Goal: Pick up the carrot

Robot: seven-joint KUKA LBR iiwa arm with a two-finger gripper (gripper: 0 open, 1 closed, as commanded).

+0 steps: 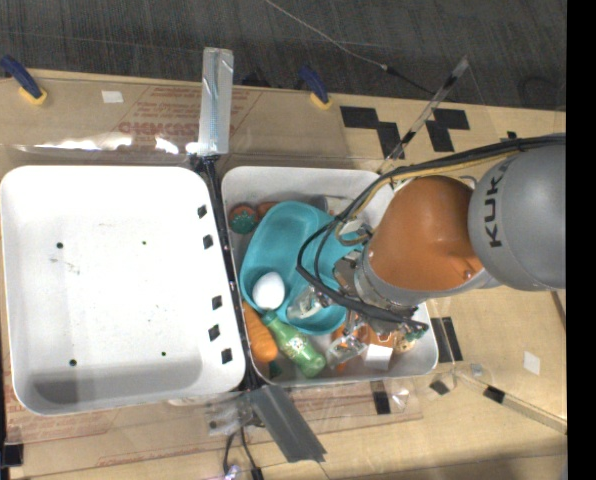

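The gripper (363, 333) hangs low in the right bin (278, 180) beneath the orange band (423, 233) of the arm, buried among cables and small clutter, so whether it is spread or closed I cannot tell, and nothing shows as held. Just beside it to the left lies a green bottle (296, 346), and above that a teal bowl (283, 253) with a white egg (269, 291) resting in it. The carrot (261, 340) sits in the bin's lower left corner, tight against the wall that divides it from the left bin (38, 183), touching the green bottle and partly tucked under the bowl's edge. Its long axis runs roughly up and down the view, slightly tilted; which end is the tip I cannot make out. It looks like a toy: probably light, stiff and smooth, so likely to slip from a shallow pinch. The best hold would be across its narrow width near the exposed middle, though the wall and bottle leave little finger room
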